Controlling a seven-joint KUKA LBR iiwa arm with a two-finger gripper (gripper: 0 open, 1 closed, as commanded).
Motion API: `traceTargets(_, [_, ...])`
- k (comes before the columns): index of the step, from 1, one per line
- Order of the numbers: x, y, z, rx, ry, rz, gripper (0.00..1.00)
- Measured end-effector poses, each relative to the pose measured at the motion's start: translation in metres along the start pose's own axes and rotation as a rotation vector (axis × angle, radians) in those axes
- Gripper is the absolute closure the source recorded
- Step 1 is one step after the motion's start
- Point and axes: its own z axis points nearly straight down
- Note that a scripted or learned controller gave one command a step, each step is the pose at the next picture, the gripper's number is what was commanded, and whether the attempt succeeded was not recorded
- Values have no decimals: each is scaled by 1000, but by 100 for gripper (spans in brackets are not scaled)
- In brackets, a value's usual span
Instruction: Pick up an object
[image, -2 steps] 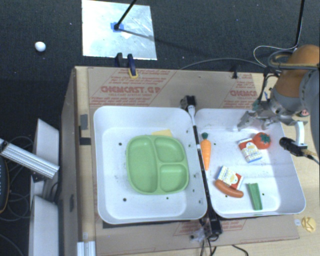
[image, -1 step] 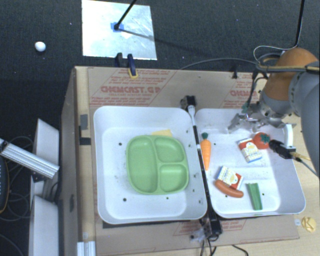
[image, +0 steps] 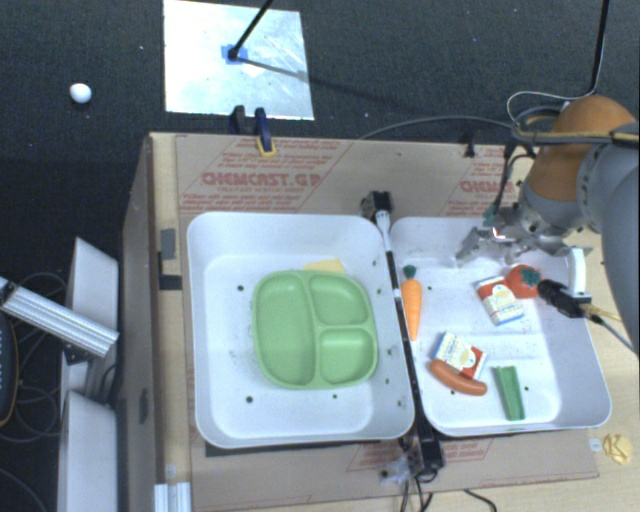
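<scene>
My worry: the small carton (image: 500, 301) and red tomato-like piece (image: 522, 279) lie touching in the right bin (image: 590, 400), so a descent between them could nudge both aside and close on nothing. The gripper (image: 490, 240) hovers over that bin's far side; I read the fingers (image: 470, 247) as spread apart, holding nothing.

Green divided plate (image: 315, 330), orange carrot (image: 411, 305), red sausage (image: 458, 378), white bins (image: 215, 250)
</scene>
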Motion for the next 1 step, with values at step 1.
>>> traceTargets(1, [9, 0, 0, 0, 0, 0, 0])
